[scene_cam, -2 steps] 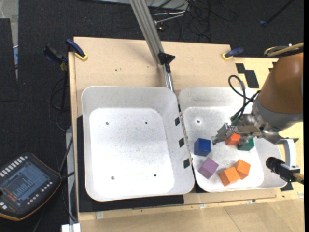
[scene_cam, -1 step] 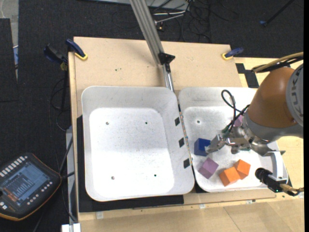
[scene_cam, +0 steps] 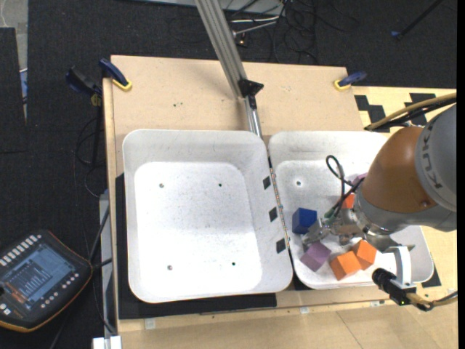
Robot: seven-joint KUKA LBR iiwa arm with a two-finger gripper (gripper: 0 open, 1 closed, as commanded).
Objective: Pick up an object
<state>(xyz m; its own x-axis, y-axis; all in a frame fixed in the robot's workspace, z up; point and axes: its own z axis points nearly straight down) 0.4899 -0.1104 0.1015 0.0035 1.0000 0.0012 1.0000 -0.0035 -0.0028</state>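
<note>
In the right bin (scene_cam: pixel 305 151) lie a blue block (scene_cam: pixel 304 219), a purple block (scene_cam: pixel 315 256) and two orange blocks (scene_cam: pixel 345 265) (scene_cam: pixel 365 253) near the front edge. My gripper (scene_cam: pixel 324 233) hangs low over the bin, just right of the blue block and just above the purple one. The grey arm with its orange band comes in from the right and covers the bin's right half. A small orange and pink patch (scene_cam: pixel 352 197) peeks out beside the arm.
The left bin (scene_cam: pixel 138 195) sits beside the right one, sharing a middle rim. A slanted metal pole (scene_cam: pixel 225 49) crosses the bench from the top. A teach pendant (scene_cam: pixel 36 278) lies on the floor at lower left. Clamps hold the board's corners.
</note>
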